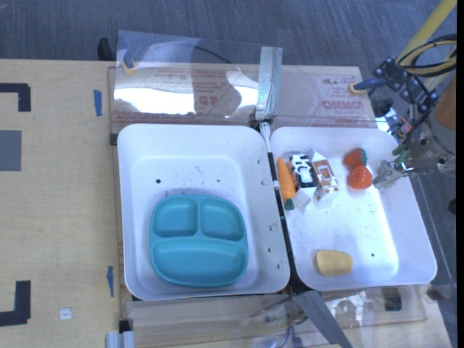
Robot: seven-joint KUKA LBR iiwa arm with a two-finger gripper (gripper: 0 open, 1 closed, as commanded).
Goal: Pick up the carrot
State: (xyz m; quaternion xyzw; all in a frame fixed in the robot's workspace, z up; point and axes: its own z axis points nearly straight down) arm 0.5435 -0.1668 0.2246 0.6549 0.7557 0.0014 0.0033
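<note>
1. One carrot (286,179), orange with a small green end toward the viewer, lies in the right bin (413,227) against that bin's left wall, running lengthwise along the wall.
2. Just right of the carrot sit two small packages: a black-and-white packet (302,170), and beside it a brown-and-white carton (325,179) lying flat at a slant.
3. Further right, in the same bin, two red-orange tomato-like toys (357,170) rest close together near the far right corner, one with a green top.
4. Near the front of the right bin, well apart from the carrot, lies a yellow, rounded block (333,262) that may be a sponge or a toy potato; which one cannot be told.
5. At the right bin's right rim, the gripper (388,172) hangs just beside the tomato-like toys and well apart from the carrot. Nothing shows between its fingers, and whether it is released or clenched cannot be told.
6. Left of the carrot, across the shared wall, the left bin (138,194) holds a teal divided plate (198,239) with three compartments, toward the front.
7. Both bins rest on a light wooden tabletop (54,194) with blue tape marks and black corner markings.
</note>
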